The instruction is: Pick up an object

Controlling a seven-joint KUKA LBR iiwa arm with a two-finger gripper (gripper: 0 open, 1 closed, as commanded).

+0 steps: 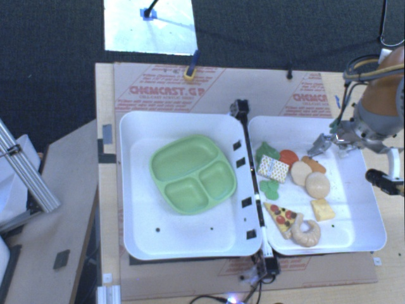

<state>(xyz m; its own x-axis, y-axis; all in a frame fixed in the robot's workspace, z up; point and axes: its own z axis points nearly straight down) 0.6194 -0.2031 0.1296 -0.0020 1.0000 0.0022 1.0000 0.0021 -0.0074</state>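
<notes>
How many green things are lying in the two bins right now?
3. A light green divided plastic tray sits in the left bin; a dark green leafy toy and a small green toy piece lie in the right bin, along its left side. Others may be hidden.

Red print is the one thing to read here, and it sits on the protective sheet (pixel 253 84) covering the board under the two bins. Just behind the left bin (pixel 136 170), on the strip of sheet between its far rim and the board's far edge, the lettering reads "CHEMCAST", followed by what looks like "GP", with a smaller line beneath that is too fine to make out. Behind the right bin (pixel 364 214) the same red mark repeats on the sheet, partly cut off by the arm. Below both bins, along the near edge, faint red lettering shows again, too blurred to read.
</notes>
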